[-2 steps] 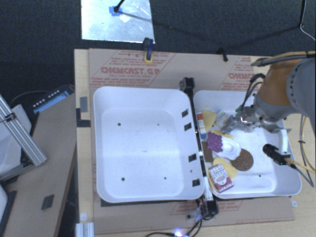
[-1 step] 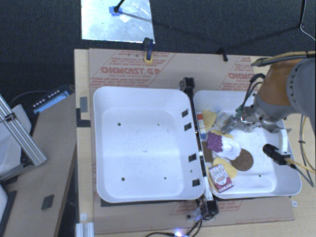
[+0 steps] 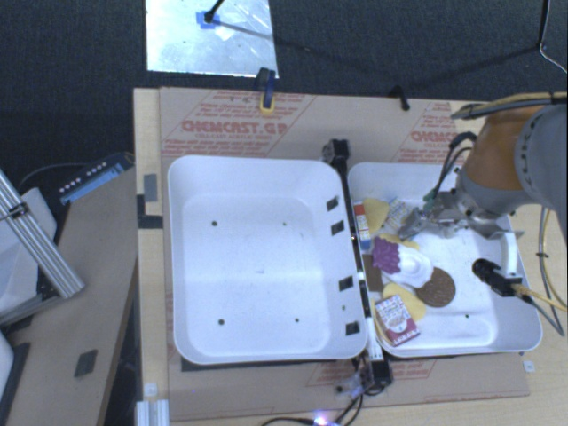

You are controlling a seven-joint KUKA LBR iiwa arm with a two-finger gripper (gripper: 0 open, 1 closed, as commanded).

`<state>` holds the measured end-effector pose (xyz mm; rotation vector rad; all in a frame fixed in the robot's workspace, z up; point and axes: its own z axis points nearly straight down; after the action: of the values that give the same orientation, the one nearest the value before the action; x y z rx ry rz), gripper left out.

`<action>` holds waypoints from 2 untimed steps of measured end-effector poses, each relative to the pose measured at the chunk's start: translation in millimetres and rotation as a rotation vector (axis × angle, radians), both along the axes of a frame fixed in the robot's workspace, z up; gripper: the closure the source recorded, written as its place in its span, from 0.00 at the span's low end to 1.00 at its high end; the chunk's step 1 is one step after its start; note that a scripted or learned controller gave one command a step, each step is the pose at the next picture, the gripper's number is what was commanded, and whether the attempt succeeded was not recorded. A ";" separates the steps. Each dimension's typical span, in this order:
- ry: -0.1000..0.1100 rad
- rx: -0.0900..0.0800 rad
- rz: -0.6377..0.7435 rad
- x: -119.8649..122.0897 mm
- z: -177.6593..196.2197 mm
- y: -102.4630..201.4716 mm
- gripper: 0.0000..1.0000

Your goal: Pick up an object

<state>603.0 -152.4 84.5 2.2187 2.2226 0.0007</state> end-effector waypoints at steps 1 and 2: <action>0.000 0.000 0.000 0.0 0.0 0.0 0.00; 0.000 0.000 0.000 0.0 0.0 0.0 0.00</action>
<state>603.0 -152.4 84.5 2.2187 2.2226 0.0007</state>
